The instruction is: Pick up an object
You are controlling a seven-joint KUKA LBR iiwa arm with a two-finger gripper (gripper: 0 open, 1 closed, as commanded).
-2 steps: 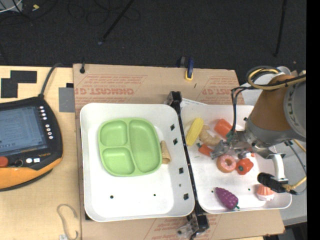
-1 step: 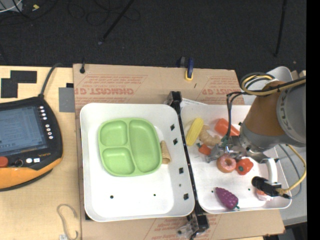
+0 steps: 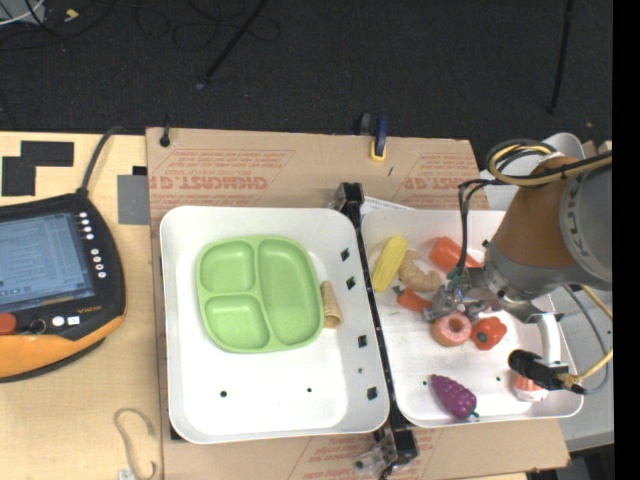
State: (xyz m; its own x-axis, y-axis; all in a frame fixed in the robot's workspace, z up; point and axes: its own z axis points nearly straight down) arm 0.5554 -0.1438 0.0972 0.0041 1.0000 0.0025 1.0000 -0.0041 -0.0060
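Your jaws (image 3: 453, 298) sit low in the right bin (image 3: 560, 408) just above the pink donut (image 3: 452, 329); whether spread or pressed together, you cannot tell.

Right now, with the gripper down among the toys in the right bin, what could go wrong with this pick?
Crowding: the gripper sits low in a tight cluster, by the pink donut, red pepper and a tan piece, so it may nudge or pinch the wrong one.
A grasp is unconfirmed: I can't tell if anything sits between the fingers, so it may lift empty.
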